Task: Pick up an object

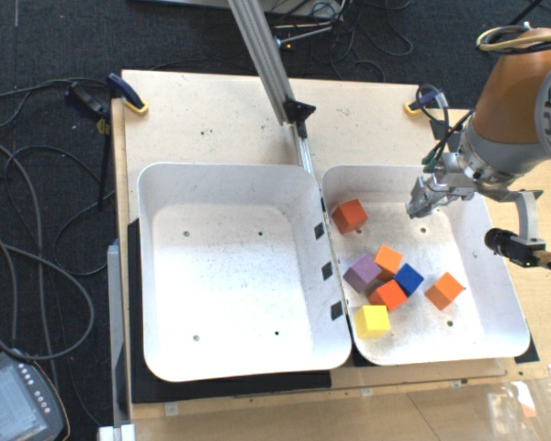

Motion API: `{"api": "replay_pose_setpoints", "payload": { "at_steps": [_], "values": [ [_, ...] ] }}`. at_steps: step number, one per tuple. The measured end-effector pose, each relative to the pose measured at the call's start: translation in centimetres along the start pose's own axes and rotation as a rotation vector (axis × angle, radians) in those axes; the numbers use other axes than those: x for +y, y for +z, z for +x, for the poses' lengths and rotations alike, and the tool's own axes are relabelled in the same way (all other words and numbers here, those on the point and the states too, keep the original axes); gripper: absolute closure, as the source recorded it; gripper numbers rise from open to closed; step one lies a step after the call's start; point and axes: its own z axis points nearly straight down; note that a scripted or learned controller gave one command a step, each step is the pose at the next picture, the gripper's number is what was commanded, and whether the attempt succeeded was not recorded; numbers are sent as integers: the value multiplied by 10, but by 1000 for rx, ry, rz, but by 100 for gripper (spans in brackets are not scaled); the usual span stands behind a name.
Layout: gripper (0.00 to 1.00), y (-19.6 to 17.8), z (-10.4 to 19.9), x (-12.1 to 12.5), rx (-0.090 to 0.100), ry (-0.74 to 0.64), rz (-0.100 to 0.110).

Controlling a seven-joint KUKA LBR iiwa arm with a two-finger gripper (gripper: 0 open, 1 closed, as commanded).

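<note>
The right bin (pixel 496 329) holds several small blocks. An orange-red block (pixel 350 216) lies alone near the bin's back left. A cluster sits in the middle: a purple block (pixel 362 273), an orange block (pixel 388 260), a blue block (pixel 409 278), a red block (pixel 387 294) and a yellow block (pixel 374 321). Another orange block (pixel 445 290) lies to their right. My gripper (pixel 422 201) hangs over the back of the right bin, to the right of the orange-red block and apart from it. Nothing shows under its tip.
The left bin (pixel 165 338) stands beside the right one, their rims meeting along a ridge with black tabs (pixel 327 269). A slanted metal pole (pixel 266 53) rises behind the bins. Clamps (pixel 129 96) sit at the bench's back corners.
</note>
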Motion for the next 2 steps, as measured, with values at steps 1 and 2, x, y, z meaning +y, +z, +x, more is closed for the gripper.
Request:
{"api": "replay_pose_setpoints", "payload": {
  "at_steps": [1,2],
  "values": [
    [100,-10,58,-18,1,-2,-1],
    [100,-22,109,-30,1,-2,-1]
  ]
}}
